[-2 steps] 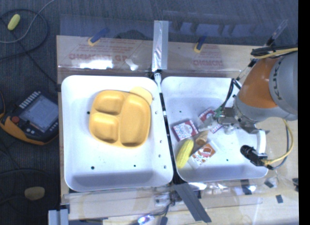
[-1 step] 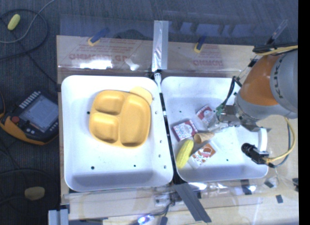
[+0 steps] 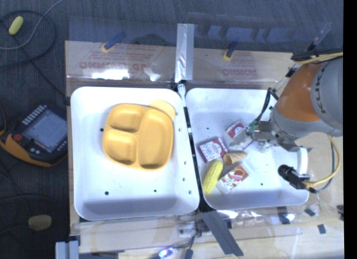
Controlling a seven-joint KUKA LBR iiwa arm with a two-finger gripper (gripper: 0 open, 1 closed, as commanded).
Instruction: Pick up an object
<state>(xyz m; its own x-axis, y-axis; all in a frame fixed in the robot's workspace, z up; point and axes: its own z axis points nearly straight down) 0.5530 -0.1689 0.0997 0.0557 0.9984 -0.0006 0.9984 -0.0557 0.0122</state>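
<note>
here my gripper (image 3: 249,131) hung low over the right bin (image 3: 279,196), just right of a red-and-white packet (image 3: 235,129); whether it was spread or closed, i could not tell. below it lay another packet (image 3: 212,149), a cone (image 3: 234,156), a corn cob (image 3: 212,176) and a third packet (image 3: 234,177). a yellow tray (image 3: 138,136) sat in the left bin (image 3: 83,196).

Red print on the clear sheet (image 3: 111,62) seems mirrored, unreadable.

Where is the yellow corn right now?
The corn lies in the right bin, near its front left corner, next to the divider between the bins. An ice cream cone and a small packet sit just to its right.
</note>
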